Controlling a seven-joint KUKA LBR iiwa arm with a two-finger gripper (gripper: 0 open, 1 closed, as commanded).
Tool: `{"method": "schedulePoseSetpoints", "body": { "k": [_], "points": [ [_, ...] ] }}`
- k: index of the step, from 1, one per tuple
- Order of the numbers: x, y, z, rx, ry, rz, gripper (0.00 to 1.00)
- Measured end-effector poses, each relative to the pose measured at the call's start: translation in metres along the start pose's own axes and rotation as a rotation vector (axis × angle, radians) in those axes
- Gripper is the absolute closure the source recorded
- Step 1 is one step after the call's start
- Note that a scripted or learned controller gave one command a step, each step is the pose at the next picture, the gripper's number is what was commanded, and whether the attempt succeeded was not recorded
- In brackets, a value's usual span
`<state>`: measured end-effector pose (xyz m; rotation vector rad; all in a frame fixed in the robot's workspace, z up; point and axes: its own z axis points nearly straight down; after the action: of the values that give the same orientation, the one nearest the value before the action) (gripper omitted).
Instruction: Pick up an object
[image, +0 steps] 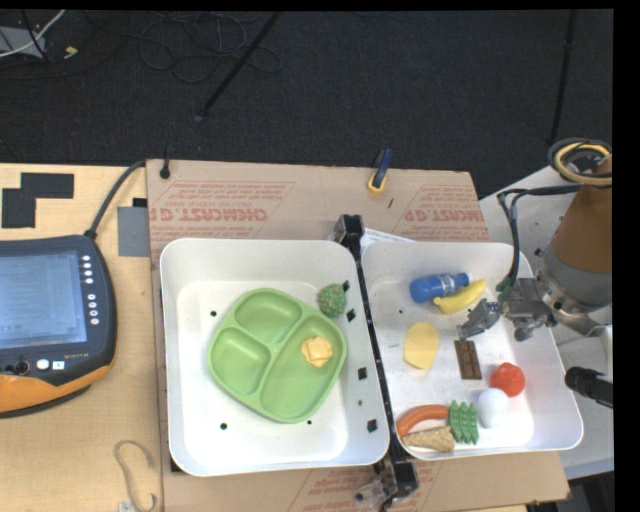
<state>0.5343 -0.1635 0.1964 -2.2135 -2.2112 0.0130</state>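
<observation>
The gripper hangs low over the right bin, just above the brown chocolate bar, and I cannot tell whether its fingers are spread or closed; nothing shows between them. So this reads as the approach step, nothing lifted yet.

Candidates lie close by: a yellow lemon-shaped piece just left of the bar, a blue bottle touching a banana further back, a red tomato and a white egg nearer the front.

Next move, I'd judge: settle on one piece, drop straight down, close cleanly without nudging its neighbours.

The left bin carries a green divided plate. Both bins sit on cardboard over the worktop, a teach pendant at far left, dark floor with cables behind.
</observation>
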Motion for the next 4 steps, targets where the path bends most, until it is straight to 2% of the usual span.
{"method": "schedulePoseSetpoints", "body": {
  "k": [1, 2, 3, 4],
  "points": [
    [0.0, 0.002, -0.006, -0.011, -0.003, -0.002, 0.0],
    [0.0, 0.0, 0.061, -0.003, 0.001, -0.003, 0.0],
    [0.002, 0.001, 0.112, -0.009, -0.001, -0.002, 0.0],
    [0.0, 0.001, 0.101, -0.008, 0.0, 0.002, 1.0]
  ]
}}
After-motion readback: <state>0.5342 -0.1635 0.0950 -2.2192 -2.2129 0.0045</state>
